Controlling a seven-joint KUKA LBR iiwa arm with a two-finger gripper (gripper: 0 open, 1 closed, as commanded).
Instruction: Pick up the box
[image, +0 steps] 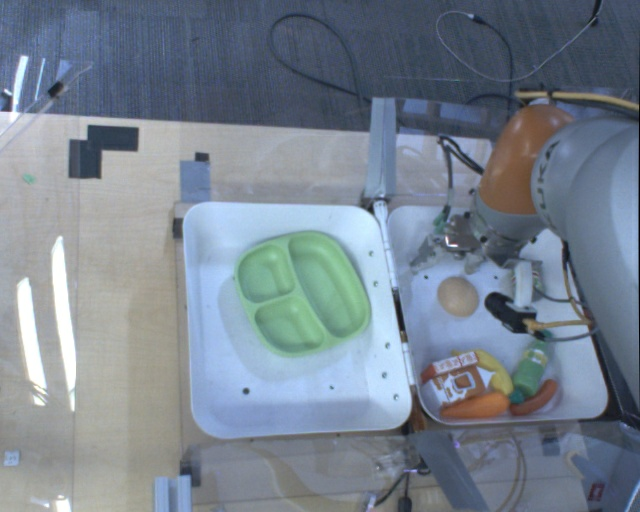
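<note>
The box (459, 381) lies at the near end of the right bin (425, 300), well apart from the gripper (450, 240). An egg (458, 296) sits between them.

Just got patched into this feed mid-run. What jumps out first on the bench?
A green divided plate sits in the middle of the left bin. In the right bin, a heap of small items crowds the near corner: the box, a banana, a carrot and a green bottle, with a tan egg-like ball lying apart. The grey and orange arm looms over the bin's far end, its pincer low beside the ball.
</note>
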